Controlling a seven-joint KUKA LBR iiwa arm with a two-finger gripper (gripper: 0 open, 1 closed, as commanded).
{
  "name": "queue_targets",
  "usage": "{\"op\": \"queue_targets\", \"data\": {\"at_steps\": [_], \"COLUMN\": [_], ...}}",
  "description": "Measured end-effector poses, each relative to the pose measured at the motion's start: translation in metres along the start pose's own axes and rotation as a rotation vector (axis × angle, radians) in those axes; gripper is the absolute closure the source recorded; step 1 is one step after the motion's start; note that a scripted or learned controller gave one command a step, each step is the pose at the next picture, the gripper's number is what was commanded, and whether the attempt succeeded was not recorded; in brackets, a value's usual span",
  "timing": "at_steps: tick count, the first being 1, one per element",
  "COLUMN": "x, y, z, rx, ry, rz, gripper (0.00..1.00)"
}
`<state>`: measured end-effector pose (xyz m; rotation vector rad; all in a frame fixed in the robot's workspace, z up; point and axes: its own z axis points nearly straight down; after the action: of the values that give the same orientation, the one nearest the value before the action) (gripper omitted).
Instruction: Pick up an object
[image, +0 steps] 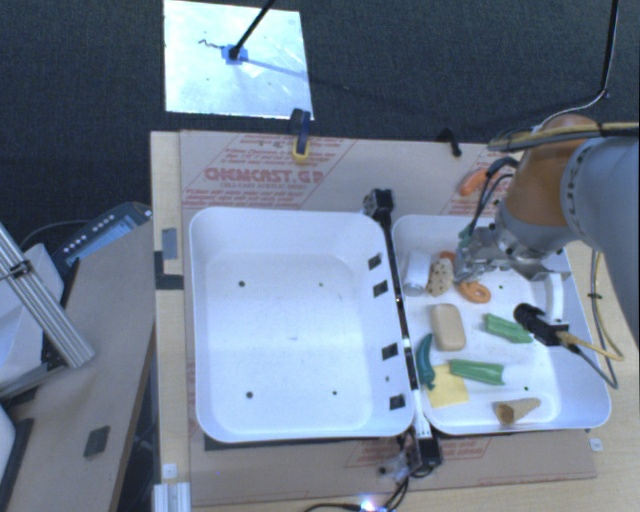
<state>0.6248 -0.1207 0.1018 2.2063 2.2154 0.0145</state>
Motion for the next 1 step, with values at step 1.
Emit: {"op": "queue_targets", "data": {"at_steps": [1], "x": [0.0301], "y": [0.0475], "z": [-0.0251], "rx": [0.009], "ry": [0.003], "rz": [-0.003], "gripper": [1.00]}}
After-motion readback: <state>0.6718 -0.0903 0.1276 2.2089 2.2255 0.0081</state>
